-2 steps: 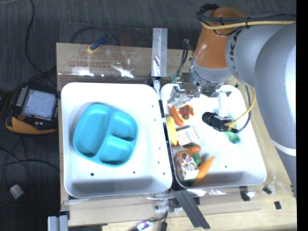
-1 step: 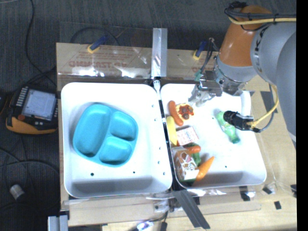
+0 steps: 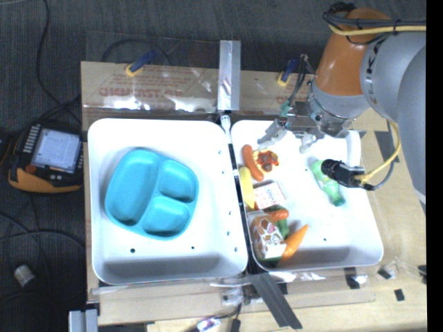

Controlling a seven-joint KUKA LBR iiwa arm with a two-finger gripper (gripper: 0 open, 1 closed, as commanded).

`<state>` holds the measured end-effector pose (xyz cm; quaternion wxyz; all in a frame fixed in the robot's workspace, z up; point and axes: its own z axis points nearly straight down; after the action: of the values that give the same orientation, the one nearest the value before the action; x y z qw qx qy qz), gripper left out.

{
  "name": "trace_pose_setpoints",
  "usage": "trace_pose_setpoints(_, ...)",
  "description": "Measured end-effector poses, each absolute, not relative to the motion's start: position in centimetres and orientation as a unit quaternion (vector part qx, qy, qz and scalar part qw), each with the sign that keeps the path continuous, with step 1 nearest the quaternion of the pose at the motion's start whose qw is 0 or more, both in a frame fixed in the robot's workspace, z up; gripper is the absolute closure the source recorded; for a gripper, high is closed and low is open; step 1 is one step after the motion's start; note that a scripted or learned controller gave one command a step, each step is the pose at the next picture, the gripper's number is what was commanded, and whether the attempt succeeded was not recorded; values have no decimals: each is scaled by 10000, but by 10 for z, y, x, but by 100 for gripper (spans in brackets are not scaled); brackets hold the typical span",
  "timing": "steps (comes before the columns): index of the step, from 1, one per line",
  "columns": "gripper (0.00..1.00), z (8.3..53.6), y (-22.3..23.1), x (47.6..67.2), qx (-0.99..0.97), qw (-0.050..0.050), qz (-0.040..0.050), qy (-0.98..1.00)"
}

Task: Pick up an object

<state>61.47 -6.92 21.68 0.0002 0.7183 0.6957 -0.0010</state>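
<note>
A: Arm (image 3: 374, 54) comes in from the right, orange band above the wrist. Hand (image 3: 291, 135) is over the far part of the right bin (image 3: 360, 234), two fingers (image 3: 271, 135) spread apart, nothing between them. Released.

B: Items to pick?

A: All in the right bin, mostly along its left wall. Far to near: a sausage (image 3: 250, 162) lying beside a small red-orange toy (image 3: 266, 160), a yellow banana-like piece (image 3: 245, 187) against the wall, a white packet with red print (image 3: 268, 194), a brown box (image 3: 266, 235), and a carrot (image 3: 294, 241) tilted at the near end, touching the box. A green bottle (image 3: 327, 182) lies apart from that group toward the right side, just beside a black fitting on the arm's cable.

B: Hand touching any of them?

A: No. The left finger is just far of the red-orange toy, apart from it.

B: Left bin?

A: Left bin (image 3: 104, 254) holds a blue three-section plate (image 3: 152, 192), roughly centred, sitting flat.

B: Anything else?

A: An orange-edged handheld device with a screen (image 3: 47, 154) sits off the worktop at far left. A clear plastic sheet (image 3: 159, 81) runs behind both bins.
</note>
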Motion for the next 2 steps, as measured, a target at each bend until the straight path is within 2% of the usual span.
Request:
trace_pose_setpoints(1, 0, 96, -96, 612, 6928, 17, 4, 7211)
trace_pose_setpoints(2, 100, 103, -95, 611, 6926, -12, -5, 7213)
